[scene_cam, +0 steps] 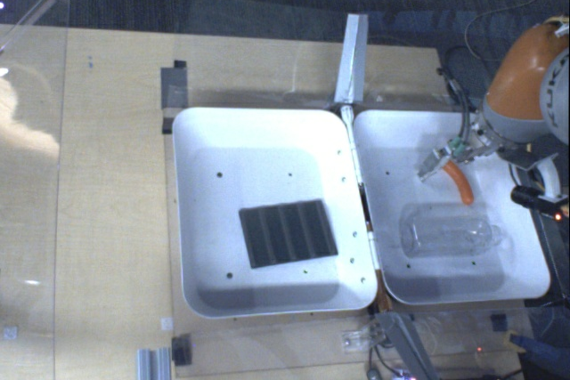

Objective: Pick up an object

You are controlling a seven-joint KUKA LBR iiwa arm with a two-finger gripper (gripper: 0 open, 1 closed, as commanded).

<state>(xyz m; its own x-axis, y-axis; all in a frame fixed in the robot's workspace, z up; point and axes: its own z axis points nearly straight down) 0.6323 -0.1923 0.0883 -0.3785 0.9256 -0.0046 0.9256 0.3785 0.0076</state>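
My gripper [448,159] hangs over the upper middle of the right bin [392,138], reaching in from the right below the arm's orange band. A small orange elongated object [461,183] lies slanted right under the gripper, its upper end touching or nearly touching the tip. I cannot tell whether the orange object is gripped. A clear plastic bottle [448,234] lies on its side in the same bin, just in front of the orange object. A dark ribbed rectangular pad [288,232] lies flat in the left bin [205,156].
A metal post [351,58] stands behind the seam between the two bins. Cables and dark arm parts [539,196] crowd the right bin's right edge. Small black brackets [175,84] sit on the wooden bench beside the left bin.
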